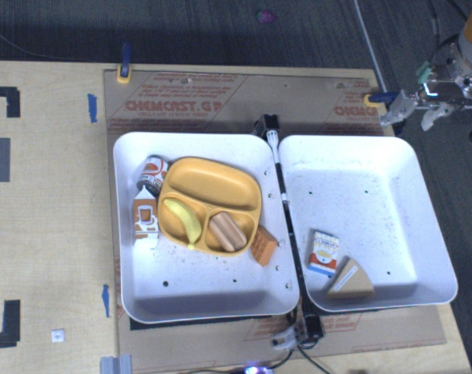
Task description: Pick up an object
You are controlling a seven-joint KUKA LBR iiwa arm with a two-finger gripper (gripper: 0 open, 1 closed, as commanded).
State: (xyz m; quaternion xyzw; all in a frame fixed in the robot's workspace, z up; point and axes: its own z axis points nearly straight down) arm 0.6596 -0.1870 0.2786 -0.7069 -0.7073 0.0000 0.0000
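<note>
Yellow three-compartment plate (pixel 213 185) holding banana (pixel 183 220), sausage (pixel 227 231)

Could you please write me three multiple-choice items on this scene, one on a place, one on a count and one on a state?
1. Where does the yellow divided plate lie?
A. In the left bin
B. In the right bin
C. On the bench outside the bins

2. How many things lie in the right bin?
A. None
B. Two
C. Five

3. Where is the gripper?
A. Down inside the left bin
B. Pressed on the plate
C. Beyond the right bin's far right corner

Answers:
1 A: the plate sits in the left bin, holding a banana and a sausage.
2 B: only a small carton and a wedge lie there.
3 C: it hangs off past that corner.
</note>
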